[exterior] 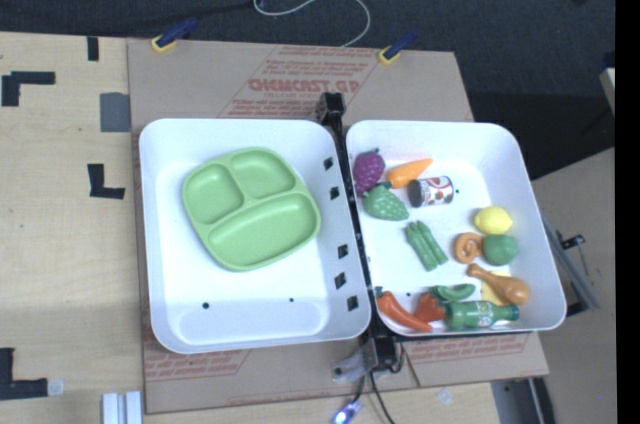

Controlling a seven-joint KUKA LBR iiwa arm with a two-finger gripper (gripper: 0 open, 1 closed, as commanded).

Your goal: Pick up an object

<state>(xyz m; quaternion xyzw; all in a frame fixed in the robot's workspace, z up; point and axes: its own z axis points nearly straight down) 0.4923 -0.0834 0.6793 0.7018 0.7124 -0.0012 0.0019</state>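
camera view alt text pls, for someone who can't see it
Two shallow white bins sit side by side on a bench: the right bin holds a jumble of toy foods, including a lemon and purple grapes, and the left bin holds a green divided plate.

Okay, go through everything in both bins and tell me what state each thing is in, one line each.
Green divided plate: flat in the left bin, compartments up.
Small can: lying on its side in the right bin.
Green bottle: lying on its side at the near wall.
Purple grapes: resting by the divider.
Carrot: lying flat, touching the can.
Lemon: resting beside the green ball.
Drumstick: lying flat.
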